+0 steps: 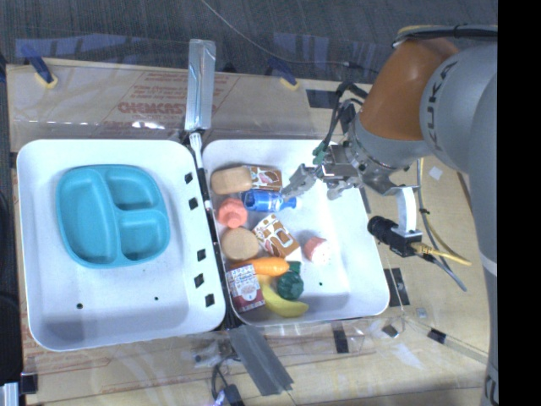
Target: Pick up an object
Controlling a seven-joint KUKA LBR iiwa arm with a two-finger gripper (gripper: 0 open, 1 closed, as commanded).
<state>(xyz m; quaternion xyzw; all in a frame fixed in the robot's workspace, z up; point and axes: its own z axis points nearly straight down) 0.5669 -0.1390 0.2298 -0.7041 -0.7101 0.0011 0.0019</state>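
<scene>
spanning wooden bench (84, 100): two white bins; tool (297, 181) over right bin (355, 269), grip state unclear.

Two white bins: the left bin (34, 311) holds one blue divided tray (112, 214). The right bin (359, 286) holds about ten toy foods, among them two bread rolls (232, 179), one carrot (269, 266), one banana (283, 304), and one blue can (262, 200).
</scene>
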